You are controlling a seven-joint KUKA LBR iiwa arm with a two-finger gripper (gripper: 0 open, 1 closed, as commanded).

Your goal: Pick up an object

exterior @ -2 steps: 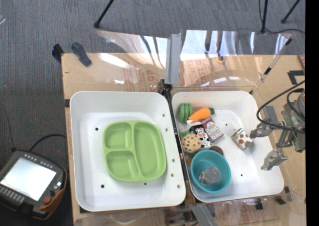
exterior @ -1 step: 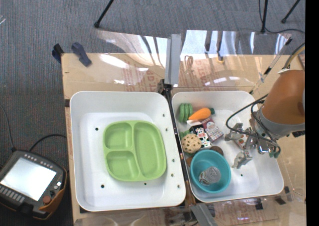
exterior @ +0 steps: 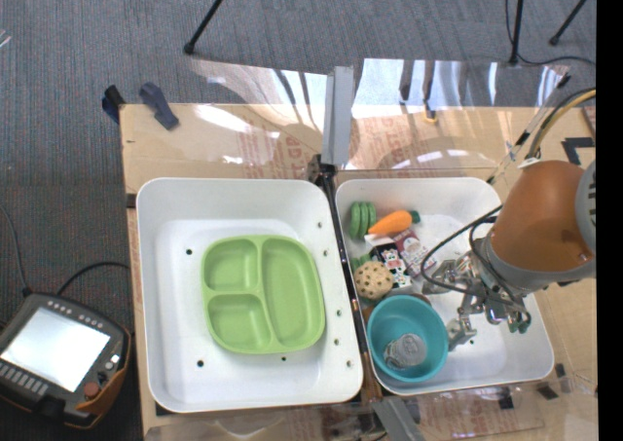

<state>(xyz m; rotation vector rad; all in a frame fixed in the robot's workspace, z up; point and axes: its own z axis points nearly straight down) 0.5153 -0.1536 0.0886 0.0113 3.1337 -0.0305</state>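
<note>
The right bin holds a teal bowl with a grey object inside, a round cookie, an orange carrot, a green ridged item and a small patterned packet. My gripper hangs low over the right bin, just right of the teal bowl's rim, below the orange wrist band. I see nothing held between its fingers.
The left bin carries a green divided plate. A tablet controller lies on the floor at lower left. A metal post rises between the bins at the back. Cables trail near the wrist.
</note>
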